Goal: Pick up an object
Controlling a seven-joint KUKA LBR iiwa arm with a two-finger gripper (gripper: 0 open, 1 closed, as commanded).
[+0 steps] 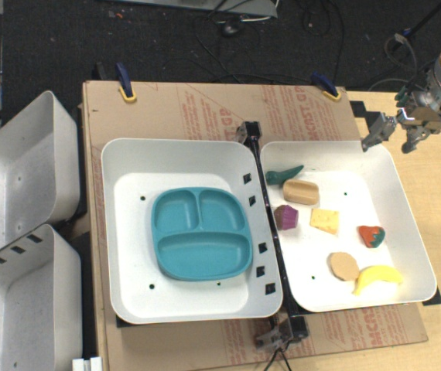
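At the upper right of the camera view, past the far right corner of the right-hand bin (406, 207), the jaws (397, 135) hang spread apart with nothing between them, two dark fingers (375, 136) pointing down over the worktop (298, 103) rather than over the bin floor. The grey wrist behind them runs off the right edge.

Inside that bin, well apart from the jaws, lie the toy foods. Nearest its far left corner is a dark green piece (282, 175), perhaps a pepper or pickle, though the shape is too small to be sure. Touching it on the near side sits a tan bread roll (301, 192). Just beside the divider lies a purple piece (285, 217), and next to it a yellow cheese wedge (325, 221). Toward the right wall is a red strawberry with a green cap (371, 236). Close to the near wall lie a tan oval slice (343, 266) and, touching it, a yellow banana (378, 277).

The left-hand bin (128, 207) holds a teal divided plate (202, 233), lying flat in its middle.
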